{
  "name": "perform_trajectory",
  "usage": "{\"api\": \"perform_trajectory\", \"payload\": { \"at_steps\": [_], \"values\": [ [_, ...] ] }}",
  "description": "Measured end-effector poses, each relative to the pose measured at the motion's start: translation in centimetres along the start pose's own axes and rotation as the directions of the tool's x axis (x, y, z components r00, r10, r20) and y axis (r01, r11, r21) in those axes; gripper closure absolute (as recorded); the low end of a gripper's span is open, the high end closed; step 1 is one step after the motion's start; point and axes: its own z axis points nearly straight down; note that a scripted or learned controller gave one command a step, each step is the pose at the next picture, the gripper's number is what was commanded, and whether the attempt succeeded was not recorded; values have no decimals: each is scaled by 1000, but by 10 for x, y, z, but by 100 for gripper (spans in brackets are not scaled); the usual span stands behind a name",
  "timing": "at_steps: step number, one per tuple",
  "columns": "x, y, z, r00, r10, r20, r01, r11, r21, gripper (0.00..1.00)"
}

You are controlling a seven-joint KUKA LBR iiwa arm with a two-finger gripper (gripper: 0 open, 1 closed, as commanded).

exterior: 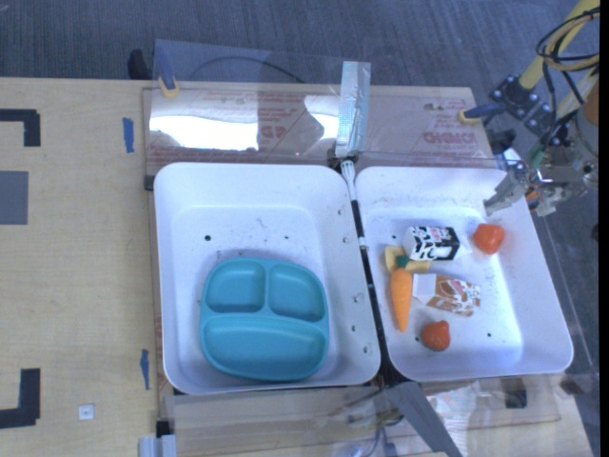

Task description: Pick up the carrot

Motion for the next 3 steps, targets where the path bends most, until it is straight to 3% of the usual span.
{"api": "perform_trajectory", "payload": {
  "at_steps": [1, 2, 3],
  "values": [
    [-23, 6, 35, 1000, 2, -1, -2, 1000, 4, 0],
    [-17, -62, 33, 994, -108, 0, 108, 994, 0, 0],
    [-23, -42, 51, 1000, -26, 2, 26, 1000, -3, 0]
  ]
}}
